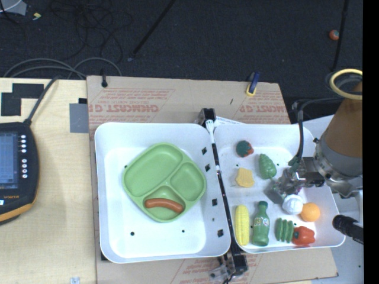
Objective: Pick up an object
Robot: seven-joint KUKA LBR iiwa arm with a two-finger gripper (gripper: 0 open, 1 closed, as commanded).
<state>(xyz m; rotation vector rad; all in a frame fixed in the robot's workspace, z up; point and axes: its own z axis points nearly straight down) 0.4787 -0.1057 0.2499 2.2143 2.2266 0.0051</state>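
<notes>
Nearest my camera, along the front wall of the right bin (331, 241), I see a yellow corn cob (241, 224), a green bottle (260, 223) with a label too small for me to read, a ribbed green piece (283, 230) and a red pepper (303, 235). Just behind these sit a white ball (292, 205) and an orange (310, 212), touching or nearly so. Farther back lie a yellow wedge (244, 177), a green leafy vegetable (267, 165) and a small dark green and red fruit (244, 149).

My arm (346, 138) comes in from the right, and the tool (285, 186) hangs low over the right bin, directly above the white ball and beside the leafy vegetable. I cannot tell how wide it stands, and I see nothing clearly gripped in it.

The left bin (112, 218) holds a green divided plate (164, 182) with a red sausage (164, 204) in its front compartment.

Both bins rest on a cardboard sheet (177, 99) on the desk; its red print, upside down from my view, seems to read "CHEMCAST", with smaller lines I cannot make out. A blue and yellow clip (253, 82) sits at the sheet's back edge. A pendant with a lit screen (15, 167) lies at far left.
</notes>
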